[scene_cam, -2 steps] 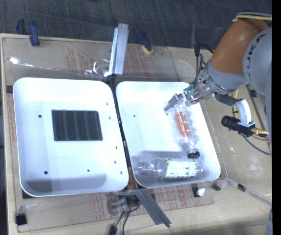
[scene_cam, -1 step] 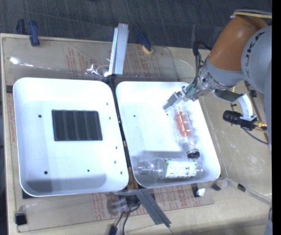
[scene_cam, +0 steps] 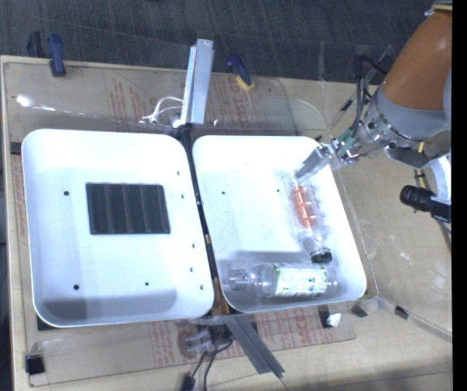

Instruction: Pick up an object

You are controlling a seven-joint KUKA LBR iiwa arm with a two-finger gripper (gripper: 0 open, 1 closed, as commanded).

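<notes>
My gripper (scene_cam: 308, 168) reaches into the far right corner of the right bin (scene_cam: 241, 169), just above the far end of a clear bottle with an orange label (scene_cam: 305, 210). That bottle lies along the bin's right side, its black cap (scene_cam: 321, 257) pointing toward the front. A second clear bottle with a green and white label (scene_cam: 286, 281) lies across the front of the same bin. A dark grey ridged rectangular pad (scene_cam: 127, 208) rests flat in the left bin (scene_cam: 54, 161). Nothing shows held in the gripper.
The arm's grey wrist and orange band (scene_cam: 416, 63) hang over the bench at the right. A metal bar (scene_cam: 198, 80) stands behind the seam between the bins. Blue clamps (scene_cam: 55, 54) sit on the bench's far edge.
</notes>
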